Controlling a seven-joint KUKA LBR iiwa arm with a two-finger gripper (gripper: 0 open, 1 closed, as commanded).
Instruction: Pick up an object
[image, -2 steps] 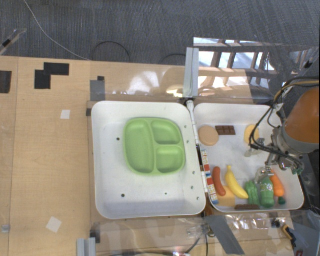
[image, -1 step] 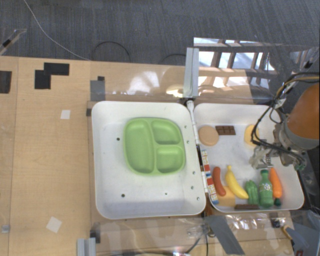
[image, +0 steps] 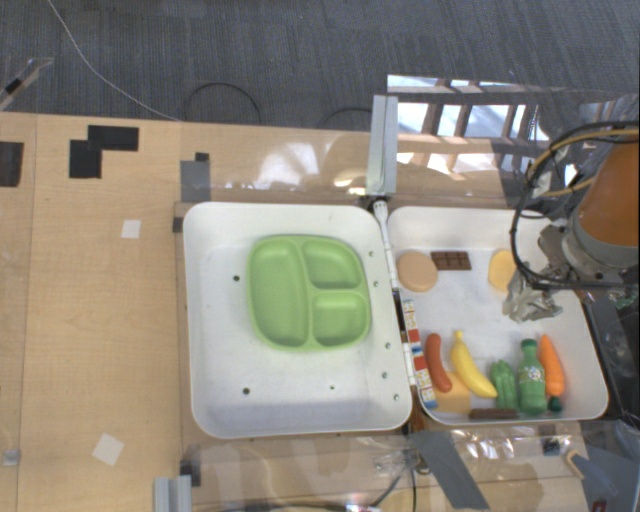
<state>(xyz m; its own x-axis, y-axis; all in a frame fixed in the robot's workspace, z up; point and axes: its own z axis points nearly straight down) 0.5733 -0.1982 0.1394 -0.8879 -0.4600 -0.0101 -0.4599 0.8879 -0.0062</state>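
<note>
The fingers (image: 530, 303) hang over the right bin (image: 596, 400); I cannot tell if they are open or closed. Below them, near, lie the carrot (image: 551, 365) and bottle (image: 532, 377). I think they should descend straight over one item, away from its neighbours.

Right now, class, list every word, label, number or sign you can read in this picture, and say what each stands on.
None can be read.
Green bottle: a pale label, too blurred to read.
Strip on the divider between the bins: rows of print, too small to read.
Black marks on the bench: plain shapes, no letters.
</note>
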